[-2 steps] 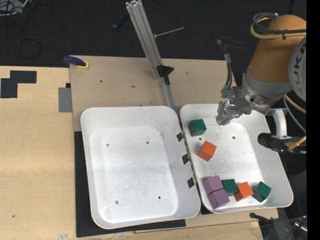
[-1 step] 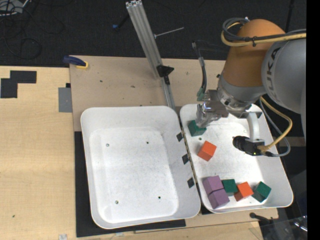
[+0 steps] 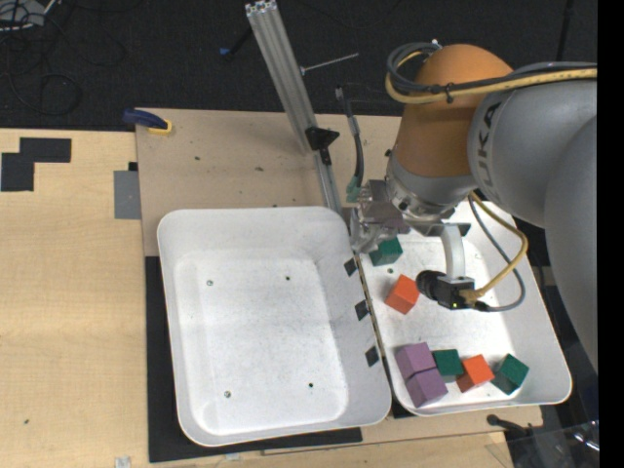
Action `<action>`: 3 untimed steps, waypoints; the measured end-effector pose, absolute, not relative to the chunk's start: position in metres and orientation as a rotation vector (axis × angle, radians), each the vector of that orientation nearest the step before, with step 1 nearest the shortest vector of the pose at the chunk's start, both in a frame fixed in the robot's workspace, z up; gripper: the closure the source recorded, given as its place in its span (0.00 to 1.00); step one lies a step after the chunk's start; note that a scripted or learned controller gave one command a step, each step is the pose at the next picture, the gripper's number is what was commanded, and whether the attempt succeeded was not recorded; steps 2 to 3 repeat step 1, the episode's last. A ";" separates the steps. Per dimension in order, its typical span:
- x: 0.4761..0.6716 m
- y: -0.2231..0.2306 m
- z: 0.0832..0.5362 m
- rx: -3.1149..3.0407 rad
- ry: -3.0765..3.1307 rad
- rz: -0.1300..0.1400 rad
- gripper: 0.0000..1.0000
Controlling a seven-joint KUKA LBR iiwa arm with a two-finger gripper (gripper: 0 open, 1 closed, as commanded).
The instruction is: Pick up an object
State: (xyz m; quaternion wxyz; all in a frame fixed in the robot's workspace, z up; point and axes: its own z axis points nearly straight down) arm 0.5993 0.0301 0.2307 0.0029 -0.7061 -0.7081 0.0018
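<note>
Hovering low over the right bin (image 3: 546, 383), the gripper (image 3: 375, 230) sat just above a green block (image 3: 387, 252), apparently lined up to grasp it. Whether its jaws were wide or narrow could not be told. An orange block (image 3: 401, 293) lay just nearer the camera than the green one.

A pale wooden bench (image 3: 68, 291) runs across the room, with dark cut-out shapes (image 3: 34, 159) near its left end. Behind it the black floor (image 3: 146, 37) carries loose cables (image 3: 29, 3). A slanted aluminium rail (image 3: 288, 91) rises from the bench.

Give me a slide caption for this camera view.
KUKA arm's gripper poised over a green block in the right bin.
</note>
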 end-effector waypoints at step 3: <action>0.601 0.088 0.220 -2.213 -2.222 0.005 1.00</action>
